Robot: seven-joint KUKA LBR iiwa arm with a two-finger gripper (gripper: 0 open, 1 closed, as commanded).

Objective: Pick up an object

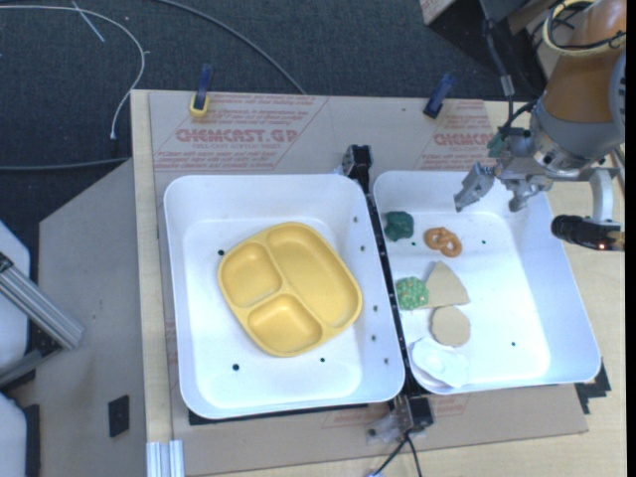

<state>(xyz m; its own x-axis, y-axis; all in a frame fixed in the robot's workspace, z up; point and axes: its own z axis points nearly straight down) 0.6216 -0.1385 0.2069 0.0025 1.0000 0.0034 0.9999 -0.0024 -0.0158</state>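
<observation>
My gripper (494,194) hangs open over the far edge of the right bin (537,296), its two fingers spread with nothing between them. Below and to its left lie a dark green lump (398,226) and an orange pretzel (442,239). Nearer the front are a light green broccoli piece (411,291), a tan wedge (445,284), a round tan cookie (450,326) and a white crumpled piece (438,363). The pretzel is the nearest object to the gripper, a short way apart from it.
The left bin (199,356) holds a yellow three-compartment tray (288,287). A black clamp (357,161) sits at the far end of the divide between the bins. Blue clips (204,82) (438,95) pin the cardboard base. The right half of the right bin is bare.
</observation>
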